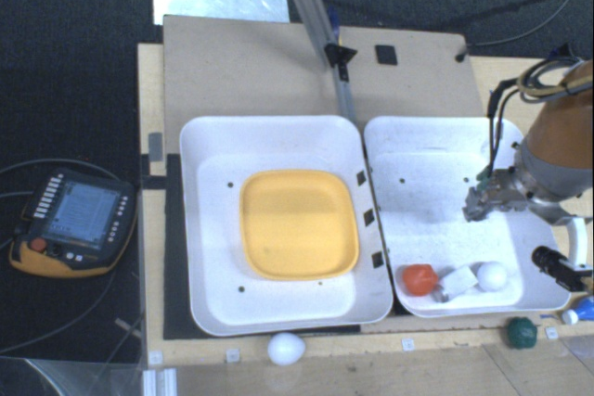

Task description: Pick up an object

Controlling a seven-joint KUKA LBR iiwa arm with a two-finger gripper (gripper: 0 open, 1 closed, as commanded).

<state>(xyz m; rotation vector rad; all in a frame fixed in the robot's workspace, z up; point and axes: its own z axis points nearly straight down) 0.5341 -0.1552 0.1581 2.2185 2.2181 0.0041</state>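
Currently jaws [478,202] hang over the right shallow white bin [436,144], mid-bin toward its right wall; can't tell opening, nothing seen gripped. Small red rounded object [418,279], white block [457,281] & white ball [491,274] lie along that bin's near edge. Left white bin [209,292] holds square yellow plastic plate [299,223]. White egg-shaped object [286,348] sits on bench [408,51].

A red ball [419,279], a white block [457,281] and a white ball [491,274] lie in a row along the right bin's [436,172] near wall.
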